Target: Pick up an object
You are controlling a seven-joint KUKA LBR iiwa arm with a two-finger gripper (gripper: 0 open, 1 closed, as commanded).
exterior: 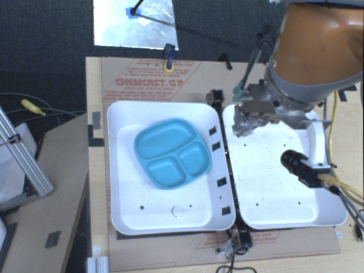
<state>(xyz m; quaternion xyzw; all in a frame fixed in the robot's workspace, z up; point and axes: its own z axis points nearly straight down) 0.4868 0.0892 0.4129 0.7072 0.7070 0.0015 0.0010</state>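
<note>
A light blue plate (170,152) with three compartments lies flat in the middle of the left white bin (125,209). My gripper (243,125) hangs over the far left corner of the right white bin (284,209), close to the wall between the two bins. Nothing shows in its grip. The big orange and grey wrist above hides the far right part of that bin. The plate lies well to the left of the gripper, across the bin wall.
Both bins rest on a cardboard sheet (148,78). Small black clips (222,182) line the wall between the bins. A shiny silver sheet (136,13) lies behind the bench, and an aluminium frame (23,164) stands at the left.
</note>
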